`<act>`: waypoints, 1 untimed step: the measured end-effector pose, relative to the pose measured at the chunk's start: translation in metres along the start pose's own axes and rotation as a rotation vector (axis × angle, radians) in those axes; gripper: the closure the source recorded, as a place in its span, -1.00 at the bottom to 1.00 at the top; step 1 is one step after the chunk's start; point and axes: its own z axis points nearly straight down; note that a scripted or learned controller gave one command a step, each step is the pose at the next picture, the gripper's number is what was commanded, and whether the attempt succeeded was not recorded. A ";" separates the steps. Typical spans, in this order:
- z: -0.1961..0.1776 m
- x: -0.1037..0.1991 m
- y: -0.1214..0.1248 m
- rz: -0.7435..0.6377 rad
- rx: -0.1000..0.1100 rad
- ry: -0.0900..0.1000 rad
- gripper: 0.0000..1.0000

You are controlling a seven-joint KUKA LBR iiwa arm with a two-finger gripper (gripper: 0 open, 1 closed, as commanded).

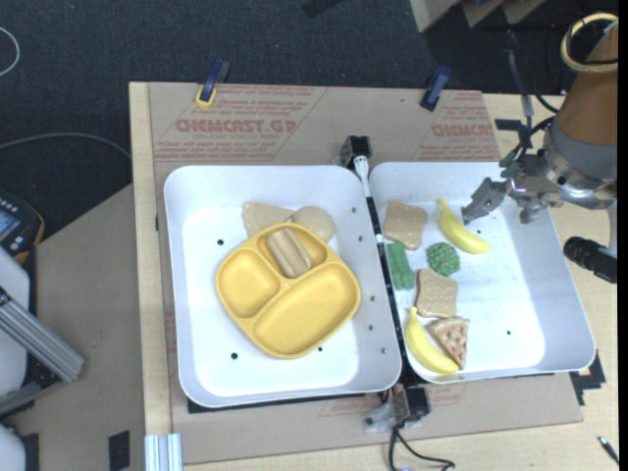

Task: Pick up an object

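Two bananas (461, 229) in right bin (549, 302); gripper (500, 199) near back edge, fingers spread, pinching nothing.

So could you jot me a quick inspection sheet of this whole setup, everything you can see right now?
Surface: two white bins, left bin and right bin, on a cardboard-covered bench.
Job's things: right bin holds two bananas, two toast slices, a pizza slice, broccoli, a green stick.
Clutter: yellow divided plate with a sausage-like piece in the left bin.
Tool: tool above the right bin, holding nothing.
Cables: dark cable at the front edge.
Surroundings: dark carpet, two clamps.
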 end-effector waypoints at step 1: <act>0.141 0.005 -0.020 0.002 0.009 0.003 -1.00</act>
